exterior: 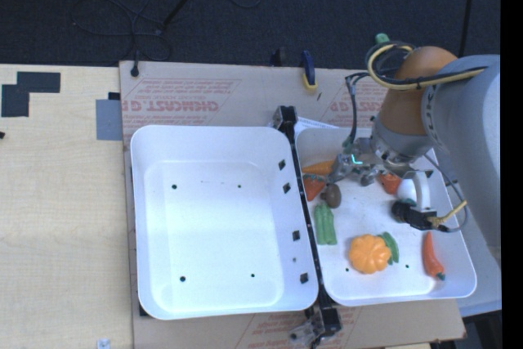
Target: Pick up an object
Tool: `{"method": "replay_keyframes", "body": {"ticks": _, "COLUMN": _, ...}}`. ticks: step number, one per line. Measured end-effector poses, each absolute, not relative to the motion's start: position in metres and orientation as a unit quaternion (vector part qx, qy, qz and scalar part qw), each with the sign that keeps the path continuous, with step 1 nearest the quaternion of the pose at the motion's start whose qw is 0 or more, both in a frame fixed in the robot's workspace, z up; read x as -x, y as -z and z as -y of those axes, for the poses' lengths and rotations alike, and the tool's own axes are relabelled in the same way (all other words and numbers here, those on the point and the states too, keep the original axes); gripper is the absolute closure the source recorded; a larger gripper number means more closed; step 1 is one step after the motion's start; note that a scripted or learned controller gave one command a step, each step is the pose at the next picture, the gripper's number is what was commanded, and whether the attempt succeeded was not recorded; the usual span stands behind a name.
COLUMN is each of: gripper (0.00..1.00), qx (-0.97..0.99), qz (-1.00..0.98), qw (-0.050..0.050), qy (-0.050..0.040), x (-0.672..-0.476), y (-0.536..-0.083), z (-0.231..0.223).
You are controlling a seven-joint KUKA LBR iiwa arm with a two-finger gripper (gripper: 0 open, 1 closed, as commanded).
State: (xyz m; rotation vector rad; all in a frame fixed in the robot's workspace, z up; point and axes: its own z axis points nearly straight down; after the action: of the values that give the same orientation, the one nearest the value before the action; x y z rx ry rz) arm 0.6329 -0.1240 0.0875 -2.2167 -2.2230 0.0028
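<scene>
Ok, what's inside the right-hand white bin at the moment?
Right-hand shallow white bin holds an orange pumpkin-shaped toy, a long green vegetable toy, a small brown piece and a red-orange carrot-shaped toy. The grey arm covers the far corner.

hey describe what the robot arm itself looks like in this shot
The arm is bulky, smooth and grey, with a rounded orange band above the wrist. Yellow and black cables loop beside the band. Its end effector is small, dark metal, with a tiny greenish light on it.
</scene>
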Motion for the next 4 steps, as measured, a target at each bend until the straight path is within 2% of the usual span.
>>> {"method": "replay_keyframes", "body": {"ticks": 1, "gripper": 0.0, "qx": 0.711, "qz": 0.704, "qw": -0.005, "qy": -0.0097, "x": -0.641, "y": -0.088, "z": 0.097}}
{"method": "replay_keyframes", "body": {"ticks": 2, "gripper": 0.0, "qx": 0.708, "qz": 0.707, "qw": 0.0, "qy": -0.0014, "x": -0.643, "y": -0.088, "z": 0.126}}
{"method": "replay_keyframes", "body": {"ticks": 3, "gripper": 0.0, "qx": 0.708, "qz": 0.706, "qw": 0.0, "qy": -0.001, "x": -0.644, "y": -0.088, "z": 0.175}}
{"method": "replay_keyframes", "body": {"ticks": 4, "gripper": 0.0, "qx": 0.708, "qz": 0.707, "qw": -0.001, "qy": -0.0007, "x": -0.641, "y": -0.11, "z": 0.215}}
